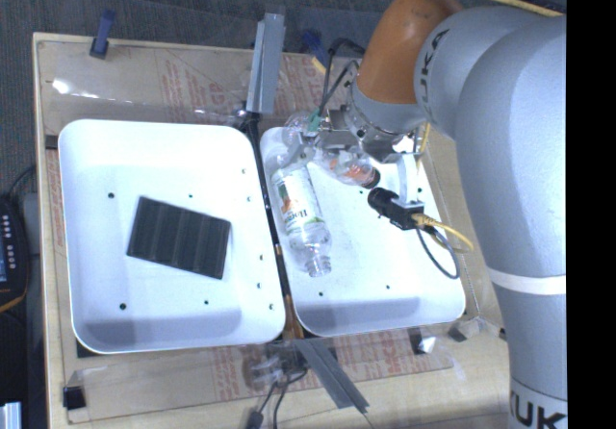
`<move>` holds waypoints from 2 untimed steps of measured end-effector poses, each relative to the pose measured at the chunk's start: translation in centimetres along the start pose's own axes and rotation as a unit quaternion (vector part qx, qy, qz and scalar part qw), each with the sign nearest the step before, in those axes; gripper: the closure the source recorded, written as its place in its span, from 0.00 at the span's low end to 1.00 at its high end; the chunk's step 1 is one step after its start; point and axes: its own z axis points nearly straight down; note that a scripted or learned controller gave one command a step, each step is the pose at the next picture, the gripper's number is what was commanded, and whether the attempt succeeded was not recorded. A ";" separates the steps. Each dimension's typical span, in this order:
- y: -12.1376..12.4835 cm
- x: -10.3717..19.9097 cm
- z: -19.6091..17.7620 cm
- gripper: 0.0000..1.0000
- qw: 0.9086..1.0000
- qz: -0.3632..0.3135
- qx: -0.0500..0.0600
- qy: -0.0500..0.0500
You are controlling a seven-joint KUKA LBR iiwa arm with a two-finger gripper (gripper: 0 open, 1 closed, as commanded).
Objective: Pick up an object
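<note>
Bench: pale wood top under a clear sheet with red print | left white bin and right white bin rest on it side by side, rims nearly touching | blue clamp at far-left edge | grey bracket standing at far side between bins

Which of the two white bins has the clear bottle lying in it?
The right bin, under the arm, holds the clear bottle; the left bin holds a dark ribbed panel.

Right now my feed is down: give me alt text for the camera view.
The arm's hand sits low at the far end of the right bin, beside a clear plastic bottle lying there. A dark ribbed panel lies in the left bin.
</note>
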 end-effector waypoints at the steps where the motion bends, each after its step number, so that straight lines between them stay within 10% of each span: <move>1: 2.9 -5.9 -4.0 0.00 1.000 -0.017 -0.003 -0.001; 2: 3.2 -10.1 1.6 0.00 0.995 -0.099 -0.001 0.000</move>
